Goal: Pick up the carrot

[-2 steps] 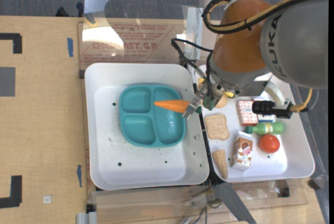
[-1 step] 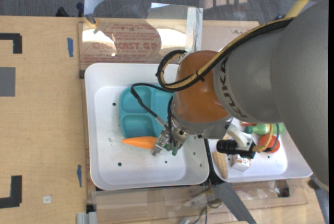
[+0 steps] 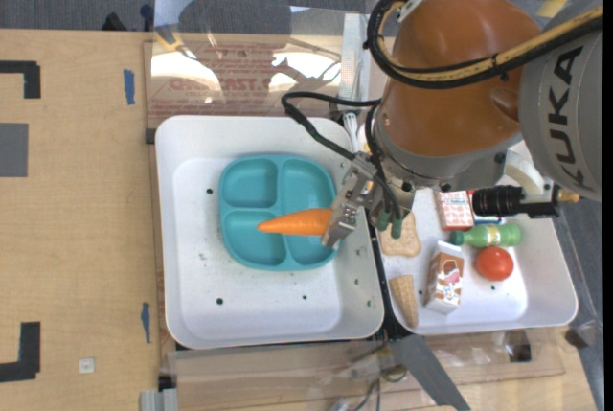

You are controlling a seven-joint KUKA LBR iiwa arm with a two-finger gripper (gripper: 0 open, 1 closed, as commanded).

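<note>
So the carrot was lying flat across the divided teal plate in the left bin, tip pointing left. The end effector sat right at its thick end, looking clamped on it, probably since that's the fattest bit to grip. Tomato, juice carton and the rest were in the right bin, out of the way

Orange-domed grey arm, black cables, "KUKA" lettering.
</note>
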